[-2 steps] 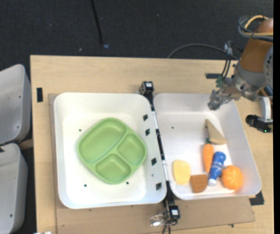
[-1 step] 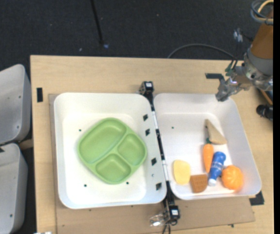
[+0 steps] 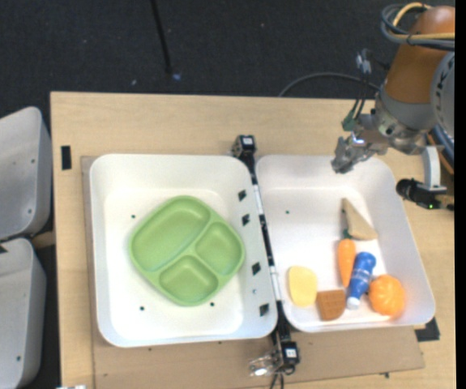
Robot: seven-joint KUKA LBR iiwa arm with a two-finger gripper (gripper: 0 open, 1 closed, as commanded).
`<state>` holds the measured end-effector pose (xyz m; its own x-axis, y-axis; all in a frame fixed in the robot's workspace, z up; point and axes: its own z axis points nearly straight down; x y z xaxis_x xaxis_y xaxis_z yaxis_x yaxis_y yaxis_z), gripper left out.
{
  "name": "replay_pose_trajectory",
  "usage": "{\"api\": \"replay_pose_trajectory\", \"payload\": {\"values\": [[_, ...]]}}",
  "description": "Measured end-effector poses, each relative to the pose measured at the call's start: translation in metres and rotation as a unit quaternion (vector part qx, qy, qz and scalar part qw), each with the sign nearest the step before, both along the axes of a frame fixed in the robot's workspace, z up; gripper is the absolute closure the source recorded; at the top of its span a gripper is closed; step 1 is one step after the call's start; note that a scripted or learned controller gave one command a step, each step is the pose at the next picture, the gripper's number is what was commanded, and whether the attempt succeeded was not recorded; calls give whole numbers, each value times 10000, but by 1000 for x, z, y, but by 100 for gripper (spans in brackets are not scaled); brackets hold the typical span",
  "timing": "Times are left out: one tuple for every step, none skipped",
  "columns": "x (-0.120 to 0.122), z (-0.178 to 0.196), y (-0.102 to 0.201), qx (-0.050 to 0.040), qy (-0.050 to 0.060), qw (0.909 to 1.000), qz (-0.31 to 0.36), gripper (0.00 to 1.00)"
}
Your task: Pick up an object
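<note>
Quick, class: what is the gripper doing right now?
Gripper: above the right bin's far edge, holding nothing visible; open or closed cannot be told.

I see my arm (image 3: 415,67) reaching in from the right of the camera view, its orange band uppermost and the grey wrist angling down and to the left. The end effector (image 3: 348,156) hangs at its tip, pointing downward, with nothing visibly between it.

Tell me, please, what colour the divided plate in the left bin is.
Light green; the divided plate shows plainly in the camera view, lying in the left bin.
</note>
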<state>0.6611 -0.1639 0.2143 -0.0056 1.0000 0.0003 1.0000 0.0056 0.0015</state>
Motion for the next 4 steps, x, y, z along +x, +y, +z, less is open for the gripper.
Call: {"api": "replay_pose_trajectory", "payload": {"values": [[-4,7,42,1,4,10000,-4,100],[-13,5,96,1,8,10000,-1,100],[-7,2,153,3,0,10000,6,100],[-1,0,204,3,-1,10000,4,100]]}}
